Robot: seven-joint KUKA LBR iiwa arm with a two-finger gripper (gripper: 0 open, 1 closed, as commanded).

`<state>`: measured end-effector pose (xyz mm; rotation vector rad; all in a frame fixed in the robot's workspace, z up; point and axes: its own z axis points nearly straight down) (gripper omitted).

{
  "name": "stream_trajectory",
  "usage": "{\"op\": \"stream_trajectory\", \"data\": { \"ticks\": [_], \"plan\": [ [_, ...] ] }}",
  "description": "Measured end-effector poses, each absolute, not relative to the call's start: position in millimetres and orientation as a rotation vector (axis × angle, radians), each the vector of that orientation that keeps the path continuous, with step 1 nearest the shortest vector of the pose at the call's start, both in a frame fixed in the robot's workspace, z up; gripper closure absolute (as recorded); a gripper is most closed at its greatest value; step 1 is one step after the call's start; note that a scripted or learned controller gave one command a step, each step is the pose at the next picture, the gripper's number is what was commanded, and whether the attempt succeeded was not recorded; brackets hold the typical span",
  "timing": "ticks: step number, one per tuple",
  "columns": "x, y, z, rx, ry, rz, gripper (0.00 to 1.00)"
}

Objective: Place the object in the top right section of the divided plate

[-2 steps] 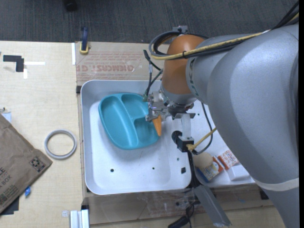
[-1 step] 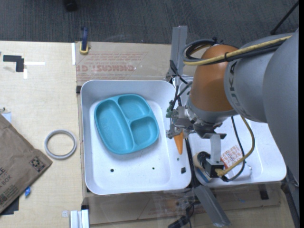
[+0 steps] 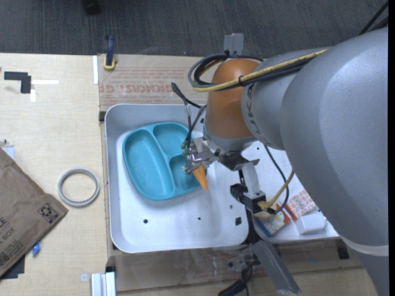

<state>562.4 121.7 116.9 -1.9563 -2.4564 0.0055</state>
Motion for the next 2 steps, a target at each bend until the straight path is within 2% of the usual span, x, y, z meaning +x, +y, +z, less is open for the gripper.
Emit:
{"op": "stream_trajectory", "data": {
  "ticks": [1, 2],
  "plan": [
    [562.9, 125.3, 118.2, -1.951, -2.46, -0.003, 0.0],
    [593.9, 121.1, 101.1, -2.133, -2.288, -0.019, 0.0]
  ]
}}
